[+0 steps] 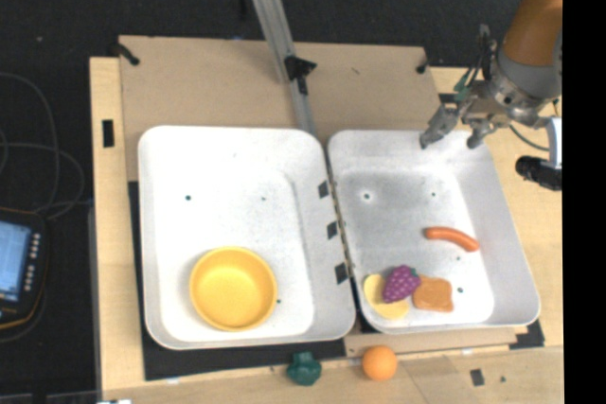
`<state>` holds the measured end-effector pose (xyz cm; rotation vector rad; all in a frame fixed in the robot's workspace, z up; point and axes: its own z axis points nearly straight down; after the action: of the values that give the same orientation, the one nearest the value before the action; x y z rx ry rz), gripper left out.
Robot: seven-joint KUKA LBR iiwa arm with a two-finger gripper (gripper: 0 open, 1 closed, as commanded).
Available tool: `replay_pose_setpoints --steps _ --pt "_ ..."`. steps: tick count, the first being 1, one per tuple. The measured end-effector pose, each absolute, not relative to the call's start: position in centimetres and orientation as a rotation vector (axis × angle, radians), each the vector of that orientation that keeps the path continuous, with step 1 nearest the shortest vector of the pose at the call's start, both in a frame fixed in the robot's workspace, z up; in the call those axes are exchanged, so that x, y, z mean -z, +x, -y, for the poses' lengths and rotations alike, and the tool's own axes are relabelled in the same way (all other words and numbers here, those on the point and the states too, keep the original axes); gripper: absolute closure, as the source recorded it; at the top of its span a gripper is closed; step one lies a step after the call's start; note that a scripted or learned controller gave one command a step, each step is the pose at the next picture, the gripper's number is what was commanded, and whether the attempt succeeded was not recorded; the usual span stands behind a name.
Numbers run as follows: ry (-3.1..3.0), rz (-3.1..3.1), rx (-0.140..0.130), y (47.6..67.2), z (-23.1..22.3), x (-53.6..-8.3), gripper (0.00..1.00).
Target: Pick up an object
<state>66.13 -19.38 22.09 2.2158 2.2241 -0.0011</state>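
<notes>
End effector (454, 133) hovers spread and empty over the right bin's (507, 203) far rim, while the orange sausage (452, 238) lies mid-bin. It looks light, smooth, probably slippery plastic, so pinch across its narrow middle.

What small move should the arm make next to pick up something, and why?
Probably it should move the gripper toward the near side of the right bin and stop above the sausage. The gripper is open and hangs over the bin's far edge, holding nothing. The sausage lies alone, apart from the grapes and neighbouring pieces, so it seems the easiest target.
</notes>
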Motion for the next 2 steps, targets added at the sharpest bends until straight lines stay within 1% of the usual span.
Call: replay_pose_setpoints --steps 1,2 --pt "2.215 -2.225 0.003 66.1 19.4 -22.1 0.0" --pt "2.221 -2.221 0.005 65.6 19.9 -17.7 0.0"
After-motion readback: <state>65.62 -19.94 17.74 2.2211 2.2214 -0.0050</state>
